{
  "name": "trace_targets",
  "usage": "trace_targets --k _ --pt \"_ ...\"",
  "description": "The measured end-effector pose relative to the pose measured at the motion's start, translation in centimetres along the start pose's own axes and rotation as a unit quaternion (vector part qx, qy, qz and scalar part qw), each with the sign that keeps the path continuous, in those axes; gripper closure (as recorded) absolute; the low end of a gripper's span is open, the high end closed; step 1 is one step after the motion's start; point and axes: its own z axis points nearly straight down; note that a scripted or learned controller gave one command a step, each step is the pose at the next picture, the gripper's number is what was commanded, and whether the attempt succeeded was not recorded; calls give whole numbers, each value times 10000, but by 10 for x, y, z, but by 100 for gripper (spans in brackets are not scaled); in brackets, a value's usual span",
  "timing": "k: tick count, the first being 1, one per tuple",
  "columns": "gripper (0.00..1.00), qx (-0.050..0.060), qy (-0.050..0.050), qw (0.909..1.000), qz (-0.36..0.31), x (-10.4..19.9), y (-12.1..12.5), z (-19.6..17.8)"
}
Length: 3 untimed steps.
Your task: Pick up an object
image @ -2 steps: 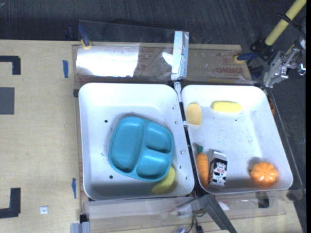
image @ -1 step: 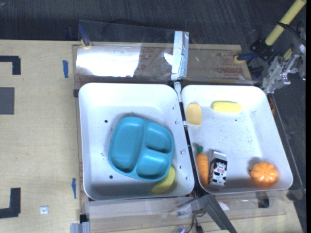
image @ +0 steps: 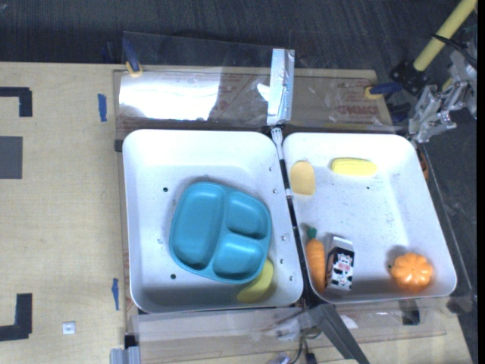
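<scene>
Your claw (image: 438, 116) sits beyond the right bin's (image: 379, 196) far right corner; I cannot tell its state. The nearest thing, the yellow bar (image: 352, 167), lies leftward, long axis across.

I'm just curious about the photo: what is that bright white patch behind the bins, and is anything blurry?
Camera view: the patch is glare on the clear plastic sheet behind the left bin; the gripper at upper right looks soft and indistinct; the blue divided plate is sharp.
</scene>
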Motion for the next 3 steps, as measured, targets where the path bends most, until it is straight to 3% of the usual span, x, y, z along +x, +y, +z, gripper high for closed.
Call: trace_targets --k 1,2,3 --pt "100 -19 17 9874 -1580 -11 38 2" --pt "100 -7 -9 9454 -3258 -12 41 -10" --pt "100 -34 20 9099 -4147 -15 75 -5"
